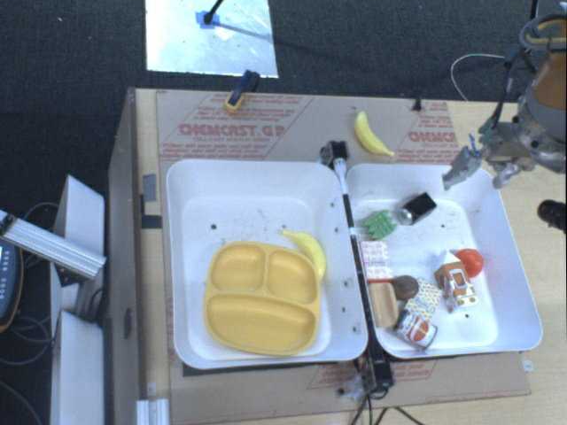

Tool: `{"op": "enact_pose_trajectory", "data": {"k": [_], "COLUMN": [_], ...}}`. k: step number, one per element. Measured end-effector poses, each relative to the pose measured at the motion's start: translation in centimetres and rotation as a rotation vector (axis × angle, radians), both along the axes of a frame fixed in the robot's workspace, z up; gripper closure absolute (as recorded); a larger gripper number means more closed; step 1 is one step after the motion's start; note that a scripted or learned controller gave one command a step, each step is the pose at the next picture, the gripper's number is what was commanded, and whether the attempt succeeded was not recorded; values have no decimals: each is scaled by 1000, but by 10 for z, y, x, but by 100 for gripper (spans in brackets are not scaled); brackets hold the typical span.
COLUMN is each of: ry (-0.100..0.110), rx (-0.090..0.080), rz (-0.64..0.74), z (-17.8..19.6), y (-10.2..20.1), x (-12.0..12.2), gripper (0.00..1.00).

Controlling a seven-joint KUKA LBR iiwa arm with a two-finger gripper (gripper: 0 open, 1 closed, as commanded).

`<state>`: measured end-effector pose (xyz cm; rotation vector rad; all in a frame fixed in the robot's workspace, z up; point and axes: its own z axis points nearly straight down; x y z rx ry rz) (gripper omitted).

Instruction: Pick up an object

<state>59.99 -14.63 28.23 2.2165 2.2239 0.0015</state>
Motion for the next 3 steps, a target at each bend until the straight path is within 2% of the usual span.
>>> {"op": "enact_pose_trajectory", "data": {"k": [1, 2, 3], "ry": [3, 2, -22], "rx": [1, 1, -8], "rz": [-2, -1, -5], "z": [-130, -165, -191], "y": [-2, 42, 57], "x": [-52, -87, -107], "gripper": [0, 0, 0]}}
